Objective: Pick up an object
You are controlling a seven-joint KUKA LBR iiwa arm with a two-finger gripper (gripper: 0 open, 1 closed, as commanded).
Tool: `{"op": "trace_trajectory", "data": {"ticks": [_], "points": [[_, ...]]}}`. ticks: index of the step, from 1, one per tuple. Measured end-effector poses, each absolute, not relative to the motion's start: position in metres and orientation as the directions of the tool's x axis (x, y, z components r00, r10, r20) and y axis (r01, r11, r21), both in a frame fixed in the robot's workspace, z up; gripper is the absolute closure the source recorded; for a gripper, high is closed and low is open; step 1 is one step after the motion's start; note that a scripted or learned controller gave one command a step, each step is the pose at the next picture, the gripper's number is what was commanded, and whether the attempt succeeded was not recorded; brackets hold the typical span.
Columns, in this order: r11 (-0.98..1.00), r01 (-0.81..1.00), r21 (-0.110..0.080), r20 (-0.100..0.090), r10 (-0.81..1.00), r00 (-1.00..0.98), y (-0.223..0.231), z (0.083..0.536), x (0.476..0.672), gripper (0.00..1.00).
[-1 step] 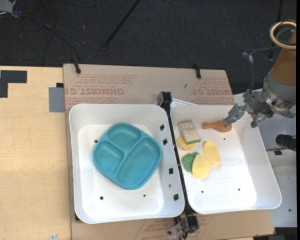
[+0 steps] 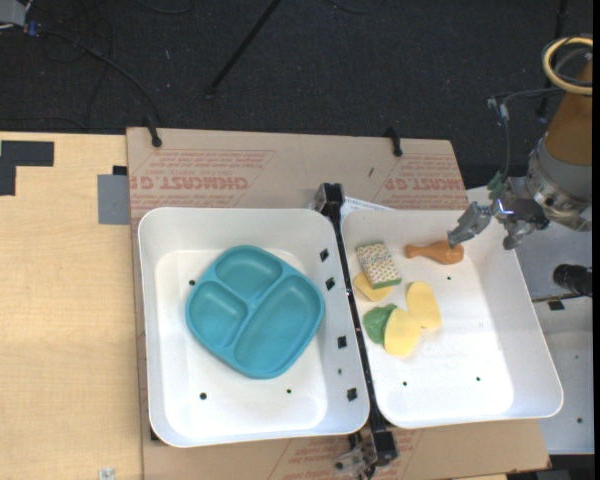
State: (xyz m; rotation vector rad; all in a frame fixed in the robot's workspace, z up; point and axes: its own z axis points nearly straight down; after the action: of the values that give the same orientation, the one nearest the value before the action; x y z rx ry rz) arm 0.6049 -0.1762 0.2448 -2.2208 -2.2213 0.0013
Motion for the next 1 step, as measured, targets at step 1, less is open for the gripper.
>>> {"op": "trace_trajectory", "data": {"ticks": [1], "points": [[0.000, 1.000, -0.008, 0.001, 1.000, 0.000, -0.1758, 0.1832, 0.6112, 0.00]]}}
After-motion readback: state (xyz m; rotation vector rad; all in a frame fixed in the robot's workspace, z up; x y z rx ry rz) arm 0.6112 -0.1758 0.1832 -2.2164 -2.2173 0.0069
